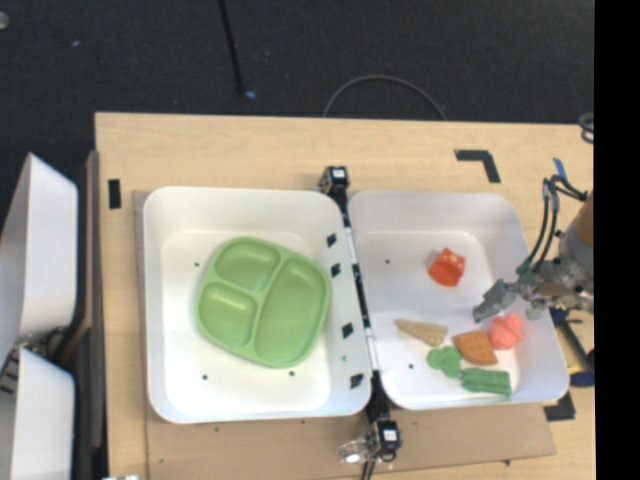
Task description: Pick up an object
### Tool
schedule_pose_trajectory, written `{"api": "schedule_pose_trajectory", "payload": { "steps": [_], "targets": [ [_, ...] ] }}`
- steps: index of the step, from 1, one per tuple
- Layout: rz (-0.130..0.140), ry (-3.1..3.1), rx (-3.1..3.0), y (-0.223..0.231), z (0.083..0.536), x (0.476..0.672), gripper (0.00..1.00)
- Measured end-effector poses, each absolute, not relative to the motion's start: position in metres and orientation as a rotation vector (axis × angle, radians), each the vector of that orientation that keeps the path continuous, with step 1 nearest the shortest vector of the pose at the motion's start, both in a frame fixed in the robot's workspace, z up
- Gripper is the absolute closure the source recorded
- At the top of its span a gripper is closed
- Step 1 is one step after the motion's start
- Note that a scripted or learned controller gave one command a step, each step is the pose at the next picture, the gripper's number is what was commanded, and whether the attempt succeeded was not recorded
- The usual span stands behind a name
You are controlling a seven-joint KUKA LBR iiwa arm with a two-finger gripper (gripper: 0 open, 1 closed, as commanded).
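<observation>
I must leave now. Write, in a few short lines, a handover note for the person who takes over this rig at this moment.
Gripper: low over the right bin, beside the pink piece; nothing seen between its fingers.
Right bin also holds: red block, tan wedge, orange piece, green pieces.
Left bin: green divided plate.
Done: nothing lifted.
Left: grasp and lift one object.

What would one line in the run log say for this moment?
gripper: open, above pink object | right bin: red piece, other toy pieces | left bin: green plate | nothing held
</observation>
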State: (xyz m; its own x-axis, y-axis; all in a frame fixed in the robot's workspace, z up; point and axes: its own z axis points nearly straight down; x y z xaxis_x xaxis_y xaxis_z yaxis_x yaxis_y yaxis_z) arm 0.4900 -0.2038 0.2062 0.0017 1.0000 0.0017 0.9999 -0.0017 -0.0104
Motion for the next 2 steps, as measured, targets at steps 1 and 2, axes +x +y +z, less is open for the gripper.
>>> {"api": "schedule_pose_trajectory", "payload": {
  "steps": [1,2],
  "targets": [
    [0.0,-2.224,-2.221,-0.204,0.212,0.493,0.0],
    [0.004,-2.22,-2.221,-0.213,0.154,0.49,0.0]
  ]
}}
